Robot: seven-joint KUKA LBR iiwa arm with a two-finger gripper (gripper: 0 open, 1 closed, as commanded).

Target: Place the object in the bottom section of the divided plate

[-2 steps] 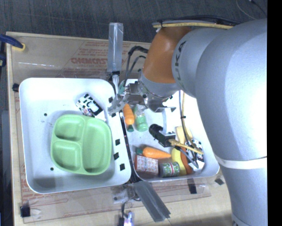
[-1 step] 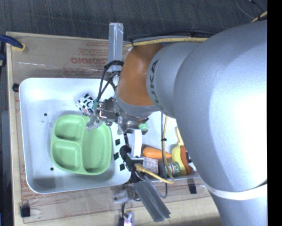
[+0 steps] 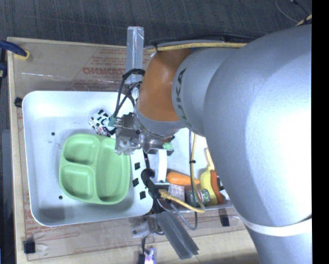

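Observation:
A light green divided plate (image 3: pixel 93 169) lies in the left white bin (image 3: pixel 38 125); it has two small sections on its left and one long section on its right, and nothing shows in any of them. A small black-and-white patterned object (image 3: pixel 100 122) lies on the bin floor just past the plate's upper right rim. My gripper (image 3: pixel 126 139) hangs over the plate's upper right edge, right beside that object, and the wrist hides its tip.
The grey arm with its orange band (image 3: pixel 159 92) covers most of the right bin. Below it show a carrot (image 3: pixel 179 177), a yellow item (image 3: pixel 209 176) and other small things. The left bin's walls ring the plate closely.

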